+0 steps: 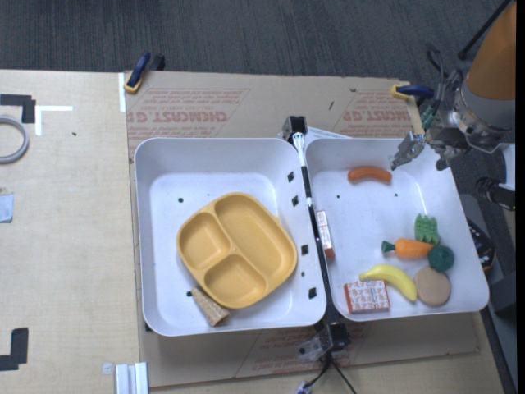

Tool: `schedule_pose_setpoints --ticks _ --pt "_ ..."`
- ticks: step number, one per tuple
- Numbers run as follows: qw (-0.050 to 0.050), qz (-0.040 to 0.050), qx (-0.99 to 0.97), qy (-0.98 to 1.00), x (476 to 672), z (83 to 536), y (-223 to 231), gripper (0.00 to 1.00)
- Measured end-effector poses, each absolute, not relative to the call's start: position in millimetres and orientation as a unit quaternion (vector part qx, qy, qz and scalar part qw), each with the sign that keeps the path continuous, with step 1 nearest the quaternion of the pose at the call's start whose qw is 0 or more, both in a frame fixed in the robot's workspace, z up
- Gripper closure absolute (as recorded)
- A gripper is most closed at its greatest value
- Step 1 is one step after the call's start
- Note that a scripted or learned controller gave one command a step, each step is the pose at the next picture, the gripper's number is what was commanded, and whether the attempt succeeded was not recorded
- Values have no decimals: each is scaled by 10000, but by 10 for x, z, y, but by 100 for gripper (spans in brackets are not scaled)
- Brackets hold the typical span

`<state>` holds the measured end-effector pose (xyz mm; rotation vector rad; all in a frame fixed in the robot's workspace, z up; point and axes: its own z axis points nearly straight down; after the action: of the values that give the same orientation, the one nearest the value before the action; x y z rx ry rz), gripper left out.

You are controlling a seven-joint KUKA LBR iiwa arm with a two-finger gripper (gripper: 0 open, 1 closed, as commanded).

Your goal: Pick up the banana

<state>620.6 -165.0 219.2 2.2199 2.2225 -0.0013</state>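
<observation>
A yellow banana (392, 279) lies in the right bin (361, 220) near its front edge, between a red-and-white box (367, 296) and a tan round disc (432, 286). My gripper (423, 157) hangs over the bin's far right corner, well behind the banana and apart from it. Its fingers (404, 154) are spread open and hold nothing. The grey arm with its orange band comes in from the upper right.
Also in the right bin are an orange sausage (369, 174) at the back, a carrot (408, 248), a green leafy piece (426, 228) and a dark green ball (441, 258). The left bin (164, 187) holds a yellow divided plate (236, 249) and a bread slice (209, 306).
</observation>
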Motion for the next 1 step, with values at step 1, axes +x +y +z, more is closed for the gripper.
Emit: schedule_pose_setpoints --ticks 1 --pt "-3 -3 7056 7086 5464 1552 -1206 0"
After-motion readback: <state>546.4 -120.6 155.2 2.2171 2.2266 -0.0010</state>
